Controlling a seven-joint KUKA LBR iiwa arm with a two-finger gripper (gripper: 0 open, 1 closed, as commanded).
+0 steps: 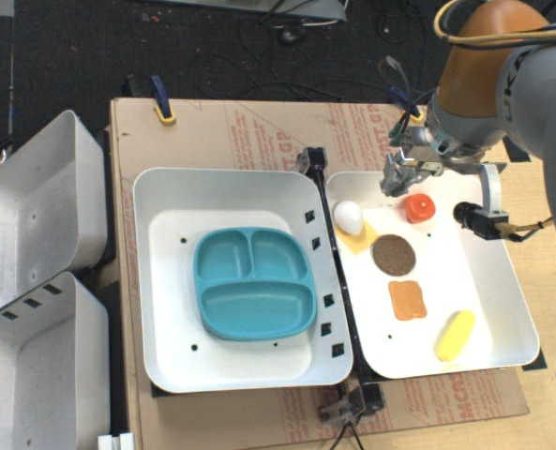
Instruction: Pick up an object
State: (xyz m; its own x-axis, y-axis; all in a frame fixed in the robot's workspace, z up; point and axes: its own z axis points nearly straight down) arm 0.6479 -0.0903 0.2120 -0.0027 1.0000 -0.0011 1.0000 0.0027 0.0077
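**Crowded far corner, uncertain grasp**

Starting at the left, I see the left bin [156,279] holding a teal divided plate [255,282], well apart from where the arm is working, so I expect no trouble there. The divider where the two bins meet is a different matter: the white egg [349,217] lies in the right bin [503,345] just beside that wall, resting against a yellow slice [357,240]. A round thing so close to a wall would likely roll or jam if I went for it.

Further right sit a brown round patty [393,254], a tan square piece [407,300] and, near the front corner, a yellow oblong piece [455,335]. The flat ones worry me, since fingers may skate over them and come up with nothing.

The end effector [397,178] hangs over the far part of the right bin, between the egg and a small red object [419,208], which lies just beside it. I cannot tell from this angle whether it is spread or pinched together, and I see nothing held in it. If the red object is the target, my concern is that a descent from here lands to its left and nudges it aside. A black fitting with a cable [479,219] on the arm hangs low over the bin beside it and could snag.
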